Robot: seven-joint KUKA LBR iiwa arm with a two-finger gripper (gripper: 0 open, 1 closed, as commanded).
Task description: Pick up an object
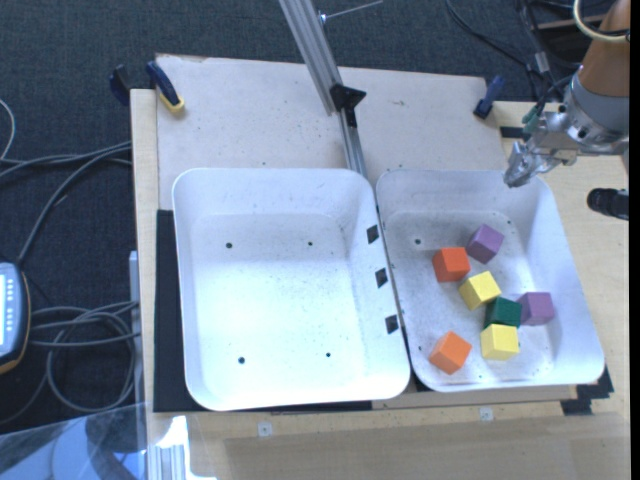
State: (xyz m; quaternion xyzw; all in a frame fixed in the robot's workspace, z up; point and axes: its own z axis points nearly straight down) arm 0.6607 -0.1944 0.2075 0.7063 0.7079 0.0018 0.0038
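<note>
The pincer (519, 173) hangs over the far rim of the right bin (565, 268); its tip is small and blurred, so I cannot tell how it stands or whether it grips anything. The arm (605, 78) is cut off at the frame's top right. Seven cubes lie in the right bin: two purple (486, 241) (537, 307), two orange (451, 263) (451, 351), two yellow (480, 289) (499, 341) and a green one (503, 313) partly hidden among its neighbours. The left bin (200, 298) sits beside it on the bench (250, 118).
</note>
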